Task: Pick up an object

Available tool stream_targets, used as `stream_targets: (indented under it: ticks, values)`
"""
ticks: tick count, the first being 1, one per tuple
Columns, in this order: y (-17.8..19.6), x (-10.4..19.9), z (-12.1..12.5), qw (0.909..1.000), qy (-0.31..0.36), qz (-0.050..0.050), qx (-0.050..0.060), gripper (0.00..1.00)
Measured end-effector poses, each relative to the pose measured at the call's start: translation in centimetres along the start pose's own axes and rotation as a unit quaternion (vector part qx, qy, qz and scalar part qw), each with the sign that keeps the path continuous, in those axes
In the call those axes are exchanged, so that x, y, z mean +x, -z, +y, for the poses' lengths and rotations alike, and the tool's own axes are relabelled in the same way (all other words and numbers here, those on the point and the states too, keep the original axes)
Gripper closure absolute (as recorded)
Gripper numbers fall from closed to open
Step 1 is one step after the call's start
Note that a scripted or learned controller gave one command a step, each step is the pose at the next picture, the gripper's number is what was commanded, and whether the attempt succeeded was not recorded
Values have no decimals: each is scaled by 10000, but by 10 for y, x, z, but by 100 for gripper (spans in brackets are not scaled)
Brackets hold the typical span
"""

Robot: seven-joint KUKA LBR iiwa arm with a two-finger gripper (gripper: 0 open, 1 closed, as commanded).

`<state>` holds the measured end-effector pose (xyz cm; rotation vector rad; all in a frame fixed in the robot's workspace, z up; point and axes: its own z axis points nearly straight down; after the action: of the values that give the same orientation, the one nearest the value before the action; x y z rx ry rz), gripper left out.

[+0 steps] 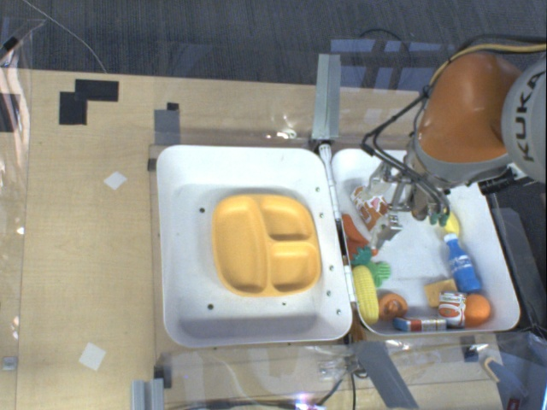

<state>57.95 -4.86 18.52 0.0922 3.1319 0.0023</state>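
Observation:
My gripper hangs low over the upper left part of the right bin, under the orange wrist band. A small red and white packet sits right against its left side; whether it is gripped is unclear. Below it lie an orange-red carrot-like piece, a green toy and a yellow corn cob.
The left bin holds a yellow divided plate. In the right bin there are also a blue bottle, a yellow piece, an orange, a small can, a tan block and a marker.

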Motion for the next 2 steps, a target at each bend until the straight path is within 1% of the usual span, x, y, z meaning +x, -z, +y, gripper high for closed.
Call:
stream_targets:
  ticks: [1,2]
  values:
    - [-49,-36,-41,10000,19,43,6,0]
    - [95,-43,-83,9985,-552,-49,18,0]
